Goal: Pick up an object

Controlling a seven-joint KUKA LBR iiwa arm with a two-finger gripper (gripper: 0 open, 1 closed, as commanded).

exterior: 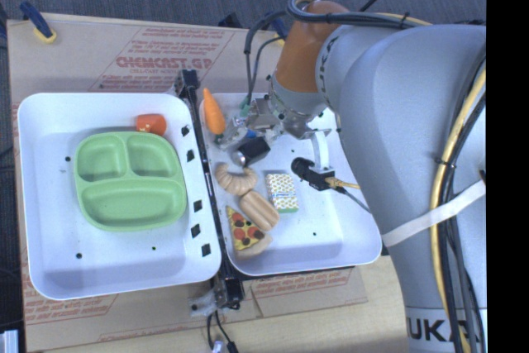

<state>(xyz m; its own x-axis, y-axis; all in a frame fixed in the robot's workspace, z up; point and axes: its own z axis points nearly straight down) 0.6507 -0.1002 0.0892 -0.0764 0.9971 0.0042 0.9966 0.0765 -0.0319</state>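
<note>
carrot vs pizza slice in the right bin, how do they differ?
The carrot is plain orange and slim; the pizza slice is a flat wedge with a tan crust and red and dark toppings. The carrot lies at the far end of the right bin, near the gripper; the pizza slice lies at the near end. Both are toy food lying along the bin's left wall.

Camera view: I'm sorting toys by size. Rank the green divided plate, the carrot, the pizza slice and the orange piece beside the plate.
1. Green divided plate
2. Carrot and pizza slice, too alike to rank
3. Orange piece
</note>
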